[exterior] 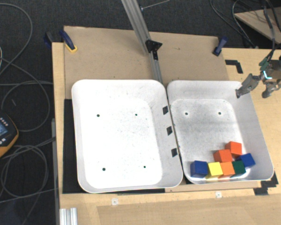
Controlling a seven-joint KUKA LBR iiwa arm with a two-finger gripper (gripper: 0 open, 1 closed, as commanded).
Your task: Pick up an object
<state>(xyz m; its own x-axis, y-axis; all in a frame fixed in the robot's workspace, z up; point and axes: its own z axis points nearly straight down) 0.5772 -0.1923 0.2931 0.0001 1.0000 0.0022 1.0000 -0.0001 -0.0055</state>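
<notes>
Several small coloured blocks lie bunched in the near right corner of the right bin (196, 90): a blue block (199, 168), a yellow block (215, 169), orange blocks (223, 155) and a green block (239, 167) among them. My gripper (255, 89) hangs at the right edge of the view, above the far right corner of that bin. It stands open, its two dark fingers spread apart with nothing between them. It is well away from the blocks.
The left bin (84, 125) sits beside the right one, joined by black clips (168, 130). A slanted metal rail (138, 22) crosses the back of the bench. Blue clamps (68, 41) hold the board. Cables and a handheld pendant (0, 130) lie on the floor to the left.
</notes>
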